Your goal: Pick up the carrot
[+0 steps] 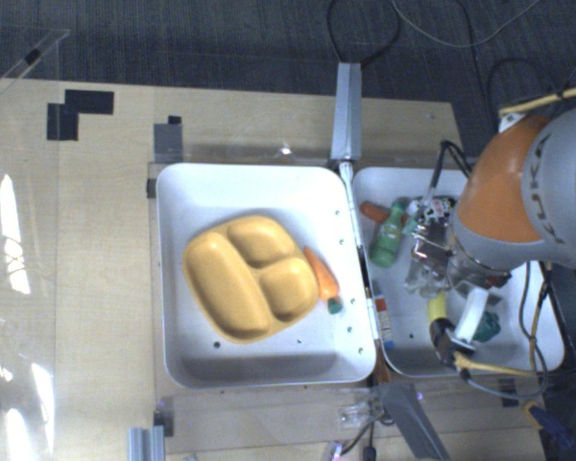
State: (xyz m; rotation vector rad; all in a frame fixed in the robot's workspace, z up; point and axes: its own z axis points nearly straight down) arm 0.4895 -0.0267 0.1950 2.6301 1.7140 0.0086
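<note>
Gripper [430, 254] hovering in right bin [547, 349], jaw state impossible to tell; carrot [321, 274] lying well left, touching yellow tray [248, 277].

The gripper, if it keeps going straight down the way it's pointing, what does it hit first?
Most likely the floor of the right bin. The gripper hangs over it beside a green bottle, though depth is hard to judge. The carrot lies in the left bin.

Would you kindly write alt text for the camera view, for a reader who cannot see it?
An orange carrot lies in the left white bin, against the right side of a yellow divided tray. The grey-and-orange arm's gripper is over the right bin, beside a green bottle.
</note>
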